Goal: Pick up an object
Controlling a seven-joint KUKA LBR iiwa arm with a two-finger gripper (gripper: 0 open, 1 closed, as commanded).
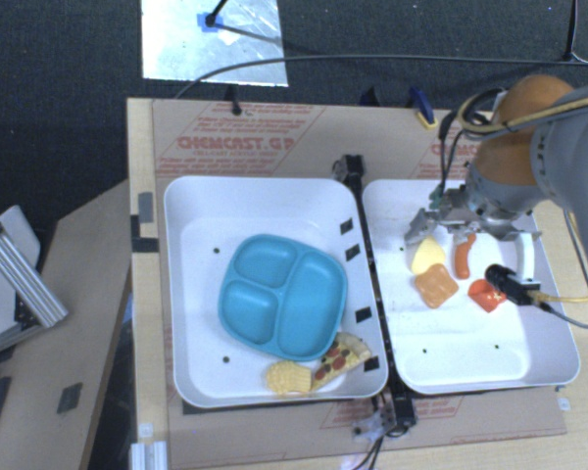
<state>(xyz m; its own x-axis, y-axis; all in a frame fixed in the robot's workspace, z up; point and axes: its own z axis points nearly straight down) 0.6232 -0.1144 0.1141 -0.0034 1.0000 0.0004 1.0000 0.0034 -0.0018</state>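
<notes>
Orange-red toy sausage (463, 257) is my landmark, standing on end in the right bin (470, 360).

- Gripper (470, 241) hangs directly above the sausage, wrist pointing down into the bin. Its pale fingers (418, 226) read as spread wide, one out to the view's left of the sausage and the other to its right. Nothing is pinched between them.
- Height is poor from this slant: I cannot say if the tips have reached the bin floor or sit above it.
- Yellow wedge (428, 256) lies just beside the sausage on the view's left, close to touching. A tan toast-like piece (436, 286) sits just below and left of it, and a red block (486, 296) just below and right.
- This cluster is tight. I judge the wide spread is there to straddle the sausage, but closing could catch the wedge as well or nudge it aside.
- Well apart from the sausage, in the left bin (201, 262), are a blue divided plate (279, 295), a pizza slice (339, 357) and a yellow cracker (289, 377). I see no bearing on this attempt.

Judgement: the approach is set and no grasp is made yet. The sausage is the likeliest target because it lies between the fingers.
</notes>
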